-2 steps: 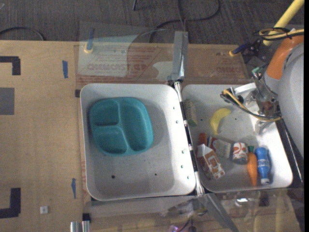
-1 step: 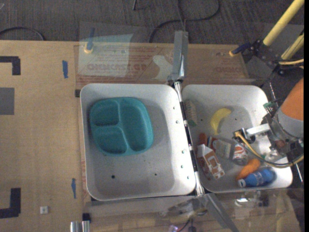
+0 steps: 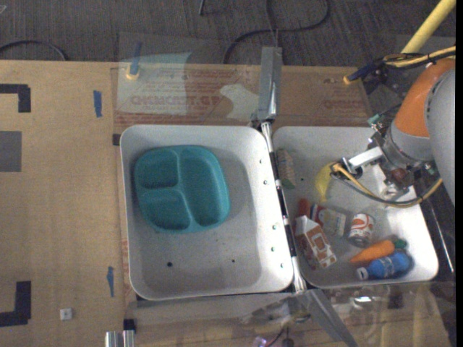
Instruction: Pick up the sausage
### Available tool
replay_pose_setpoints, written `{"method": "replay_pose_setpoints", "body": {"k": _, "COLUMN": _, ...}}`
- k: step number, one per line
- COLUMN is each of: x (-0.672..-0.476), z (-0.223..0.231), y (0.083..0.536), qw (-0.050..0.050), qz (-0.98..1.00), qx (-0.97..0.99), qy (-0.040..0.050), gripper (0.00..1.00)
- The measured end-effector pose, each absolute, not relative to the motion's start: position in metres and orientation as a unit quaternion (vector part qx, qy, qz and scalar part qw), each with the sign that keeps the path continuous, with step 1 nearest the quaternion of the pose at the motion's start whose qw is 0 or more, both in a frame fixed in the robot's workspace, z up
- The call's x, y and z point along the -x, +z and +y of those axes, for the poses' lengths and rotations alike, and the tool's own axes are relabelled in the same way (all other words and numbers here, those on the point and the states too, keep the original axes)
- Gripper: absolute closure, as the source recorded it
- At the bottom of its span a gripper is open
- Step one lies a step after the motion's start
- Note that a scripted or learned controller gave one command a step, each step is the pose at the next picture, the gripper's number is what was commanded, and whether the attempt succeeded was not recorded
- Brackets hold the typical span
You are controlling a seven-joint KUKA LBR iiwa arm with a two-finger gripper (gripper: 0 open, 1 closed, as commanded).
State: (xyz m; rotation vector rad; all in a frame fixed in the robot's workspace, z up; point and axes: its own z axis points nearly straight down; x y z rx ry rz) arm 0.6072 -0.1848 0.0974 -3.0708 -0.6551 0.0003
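Camera view shows the sausage [image 3: 304, 208] as a short reddish piece in the right bin [image 3: 427, 270], near that bin's left wall. It lies just beyond the carton [image 3: 316, 242], which seems to cover its near end, and the banana [image 3: 323, 183] is just beside it on the far side. The gripper [image 3: 396, 173] hangs over the bin's right side, well apart from the sausage. Cables and its own body hide it, so I cannot tell how far open it is, and nothing is seen in its hold. The sausage is probably a light, smooth toy that rolls easily. A grasp across the exposed middle, closing across its narrow width, looks best, though the carton crowds it.
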Motion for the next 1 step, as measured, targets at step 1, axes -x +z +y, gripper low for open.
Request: {"method": "replay_pose_setpoints", "body": {"k": 1, "x": -0.6074, "z": -0.1843, "y": 0.1069, "qw": 0.001, "qz": -0.209, "qx": 0.978, "qy": 0.0006, "gripper": 1.0}}
